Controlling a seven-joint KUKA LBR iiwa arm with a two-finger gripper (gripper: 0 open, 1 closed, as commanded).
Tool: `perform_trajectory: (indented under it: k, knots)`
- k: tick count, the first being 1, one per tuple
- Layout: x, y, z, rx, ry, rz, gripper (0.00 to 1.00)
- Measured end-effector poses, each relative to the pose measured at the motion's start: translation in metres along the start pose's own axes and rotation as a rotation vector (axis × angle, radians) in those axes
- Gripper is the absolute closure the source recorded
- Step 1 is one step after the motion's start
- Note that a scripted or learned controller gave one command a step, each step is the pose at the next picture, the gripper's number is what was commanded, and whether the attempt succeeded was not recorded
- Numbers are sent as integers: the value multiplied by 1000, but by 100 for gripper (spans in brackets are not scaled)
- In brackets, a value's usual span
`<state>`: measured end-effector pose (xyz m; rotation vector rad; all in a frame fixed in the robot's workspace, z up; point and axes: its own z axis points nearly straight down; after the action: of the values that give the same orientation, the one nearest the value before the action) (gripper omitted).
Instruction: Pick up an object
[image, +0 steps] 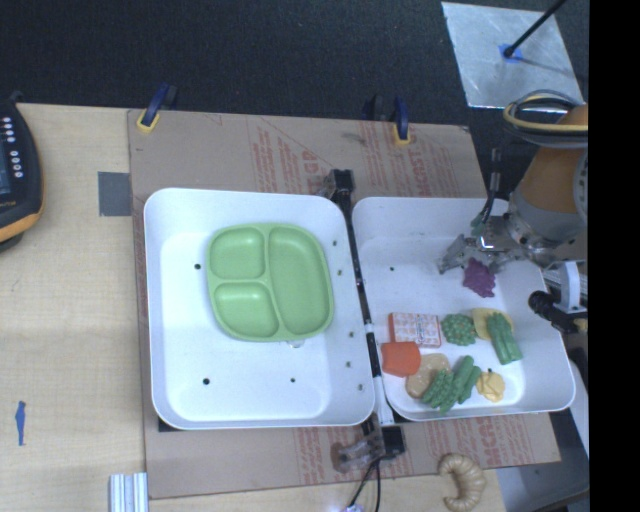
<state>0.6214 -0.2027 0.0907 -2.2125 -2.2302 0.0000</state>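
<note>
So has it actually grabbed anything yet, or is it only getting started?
Nothing looks lifted yet. The tool is low in the right bin, directly over a purple toy, but a grip on it can't be made out. The other toy foods, like the red piece, lie in the bin. The green divided plate sits in the left bin.

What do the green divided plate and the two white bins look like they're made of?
Green divided plate: probably molded plastic, matte, with an even color and soft rounded ridges. Left bin and right bin: likely thin formed plastic, smooth, faintly glossy, with rounded corners.
</note>
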Motion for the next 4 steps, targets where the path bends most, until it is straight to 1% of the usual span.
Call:
perform_trajectory:
  k: [1,2,3,4]
  knots:
    - [-10,-30,-82,-4,-2,7,0]
    - [-8,-23,-18,9,1,1,0]
    - [-9,-64,-105,-3,-2,7,0]
    - [-7,-28,-18,9,2,-1,0]
